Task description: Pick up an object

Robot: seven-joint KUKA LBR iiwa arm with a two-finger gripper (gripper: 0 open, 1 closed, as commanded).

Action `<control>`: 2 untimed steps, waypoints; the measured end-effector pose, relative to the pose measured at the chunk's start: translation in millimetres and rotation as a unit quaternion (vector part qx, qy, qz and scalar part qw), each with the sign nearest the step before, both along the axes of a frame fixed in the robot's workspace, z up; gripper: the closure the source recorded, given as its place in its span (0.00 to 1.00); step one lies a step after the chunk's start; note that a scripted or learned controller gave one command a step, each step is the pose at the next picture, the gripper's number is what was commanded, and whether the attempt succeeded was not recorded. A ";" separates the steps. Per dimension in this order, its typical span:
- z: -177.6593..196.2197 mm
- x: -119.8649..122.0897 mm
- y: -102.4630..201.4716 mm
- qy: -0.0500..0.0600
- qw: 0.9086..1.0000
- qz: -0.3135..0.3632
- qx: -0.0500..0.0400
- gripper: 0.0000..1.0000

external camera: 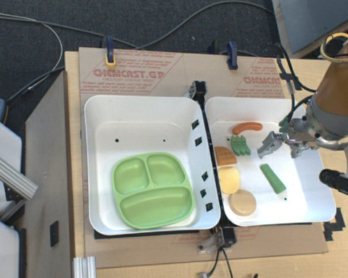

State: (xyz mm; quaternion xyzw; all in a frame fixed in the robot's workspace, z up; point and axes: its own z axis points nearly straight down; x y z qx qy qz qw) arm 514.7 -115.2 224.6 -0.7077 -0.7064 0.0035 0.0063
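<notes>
The right bin point(313, 213) holds several toy foods. An orange-red sausage point(246, 127) lies near its back, with a green ridged piece point(240, 146) just in front of it. A brown bread piece point(224, 155), a yellow piece point(229, 179) and a tan round piece point(242, 202) line the bin's left wall. A green stick point(272, 177) lies at the middle. My gripper point(283, 147) hangs over the bin's middle, right of the ridged piece and above the green stick. It is open, and nothing sits between its fingers.
The left bin point(104, 120) holds a green divided plate point(153, 190) at its front. A black-marked divider point(204, 149) separates the bins. Two clamps point(110, 51) point(232, 55) grip the cardboard at the back. The arm point(336, 97) enters from the right.
</notes>
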 end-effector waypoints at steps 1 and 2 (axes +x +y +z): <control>5.7 2.5 0.2 -0.006 1.000 0.001 -0.001 0.00; -43.6 2.3 10.7 -0.003 1.000 0.001 0.000 0.00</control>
